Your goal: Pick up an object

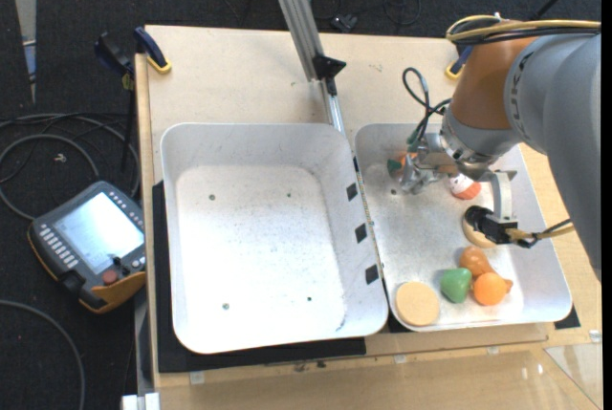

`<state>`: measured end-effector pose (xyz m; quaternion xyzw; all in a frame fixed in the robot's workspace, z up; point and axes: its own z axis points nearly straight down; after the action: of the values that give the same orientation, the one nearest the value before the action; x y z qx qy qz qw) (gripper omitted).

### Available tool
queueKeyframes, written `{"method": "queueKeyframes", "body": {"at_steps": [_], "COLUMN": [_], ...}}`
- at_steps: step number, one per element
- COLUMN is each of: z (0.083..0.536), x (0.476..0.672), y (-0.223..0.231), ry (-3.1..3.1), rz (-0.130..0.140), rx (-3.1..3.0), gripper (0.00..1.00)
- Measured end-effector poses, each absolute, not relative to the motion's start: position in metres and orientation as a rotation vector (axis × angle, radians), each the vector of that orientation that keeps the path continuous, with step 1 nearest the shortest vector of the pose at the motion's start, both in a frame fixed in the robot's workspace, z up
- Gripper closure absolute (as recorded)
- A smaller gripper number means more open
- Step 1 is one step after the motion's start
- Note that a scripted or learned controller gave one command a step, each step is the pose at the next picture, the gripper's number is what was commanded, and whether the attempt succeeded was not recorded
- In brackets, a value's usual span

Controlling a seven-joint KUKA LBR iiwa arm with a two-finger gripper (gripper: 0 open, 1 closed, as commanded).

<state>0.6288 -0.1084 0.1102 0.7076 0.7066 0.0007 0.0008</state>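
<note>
End effector (413,171), grip state unclear, hovers near a green-red object (396,165) in the right bin (545,303).

Bench surroundings, seen from above.

A pale wooden bench (249,74) stands on a dark floor (67,16). An aluminium strut (292,2) slants down from the top edge to the bench's middle, ending at a black bracket (328,69). A black clamp with a yellow tip (143,50) grips the bench's far left corner. On the floor to the left lies a teach pendant (91,246) with a lit screen and orange trim, with black cables (38,160) looping near it.
</note>
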Motion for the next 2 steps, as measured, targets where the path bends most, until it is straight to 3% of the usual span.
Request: {"method": "queueKeyframes", "body": {"at_steps": [2], "z": [0.217], "x": [0.630], "y": [-0.098], "ry": [2.221], "rz": [0.006], "rx": [2.213], "gripper": [1.00]}}
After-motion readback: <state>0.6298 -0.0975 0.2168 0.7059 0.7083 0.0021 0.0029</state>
